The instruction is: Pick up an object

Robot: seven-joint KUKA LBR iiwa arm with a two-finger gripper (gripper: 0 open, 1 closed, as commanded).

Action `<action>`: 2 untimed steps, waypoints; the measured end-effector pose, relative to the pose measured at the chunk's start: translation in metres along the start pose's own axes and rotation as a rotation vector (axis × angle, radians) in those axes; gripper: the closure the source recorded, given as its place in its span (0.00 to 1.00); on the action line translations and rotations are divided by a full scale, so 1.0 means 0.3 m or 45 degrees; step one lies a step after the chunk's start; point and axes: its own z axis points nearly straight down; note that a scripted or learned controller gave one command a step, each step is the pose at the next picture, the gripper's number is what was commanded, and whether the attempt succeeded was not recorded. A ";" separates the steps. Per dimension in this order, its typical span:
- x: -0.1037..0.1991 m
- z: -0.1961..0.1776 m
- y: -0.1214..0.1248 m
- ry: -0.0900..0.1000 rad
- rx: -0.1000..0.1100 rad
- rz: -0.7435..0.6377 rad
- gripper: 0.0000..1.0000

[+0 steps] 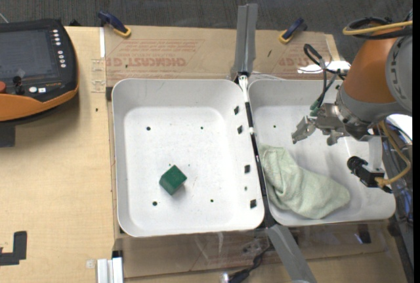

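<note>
A small green cube (173, 179) lies in the left bin (131, 144), towards its front. A crumpled pale cloth (300, 184) rests in the front part of the right bin (282, 108), against the divider. My gripper (316, 135) hangs over the middle of the right bin, just above and behind the cloth. Its two fingers are spread apart and hold nothing. The grey arm with its orange band (367, 75) comes in from the right.
A teach pendant (33, 68) lies on the bench at far left. Clamps (115, 23) hold the cardboard behind the bins. A metal divider post (246, 39) stands between the bins. Cables (387, 163) hang by the arm at the right.
</note>
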 end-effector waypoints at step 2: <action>0.380 -0.214 0.103 -0.003 -0.006 -0.603 0.00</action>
